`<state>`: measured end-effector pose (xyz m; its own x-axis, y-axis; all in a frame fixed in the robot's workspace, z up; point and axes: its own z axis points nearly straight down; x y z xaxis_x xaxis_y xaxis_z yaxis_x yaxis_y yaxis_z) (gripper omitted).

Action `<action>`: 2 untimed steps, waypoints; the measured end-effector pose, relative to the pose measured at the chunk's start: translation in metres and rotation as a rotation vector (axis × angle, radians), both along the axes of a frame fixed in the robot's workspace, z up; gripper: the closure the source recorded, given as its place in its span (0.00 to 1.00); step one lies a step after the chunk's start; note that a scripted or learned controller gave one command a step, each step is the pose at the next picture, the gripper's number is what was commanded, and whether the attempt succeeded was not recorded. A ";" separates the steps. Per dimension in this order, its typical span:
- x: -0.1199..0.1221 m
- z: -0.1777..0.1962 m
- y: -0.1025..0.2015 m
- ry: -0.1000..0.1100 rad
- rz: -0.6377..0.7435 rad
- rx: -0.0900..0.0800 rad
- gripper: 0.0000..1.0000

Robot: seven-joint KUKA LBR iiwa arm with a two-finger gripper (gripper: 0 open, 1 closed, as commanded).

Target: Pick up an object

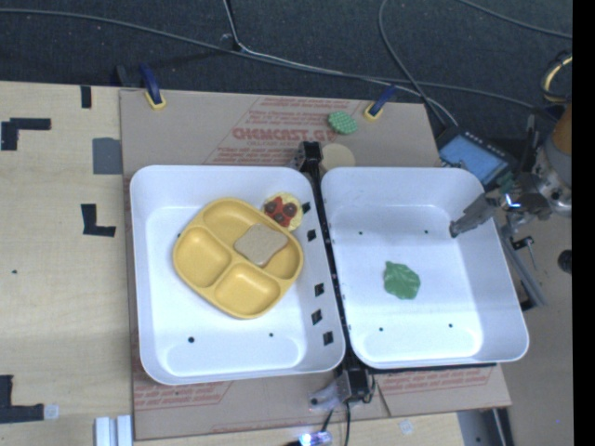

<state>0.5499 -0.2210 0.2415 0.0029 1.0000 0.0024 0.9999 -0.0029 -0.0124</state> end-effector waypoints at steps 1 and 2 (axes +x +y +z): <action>0.003 0.006 0.000 -0.011 0.004 -0.003 0.00; 0.001 -0.037 -0.001 -0.007 0.004 -0.003 0.00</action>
<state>0.5510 -0.2218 0.2044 -0.0006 1.0000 -0.0002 1.0000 0.0006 -0.0053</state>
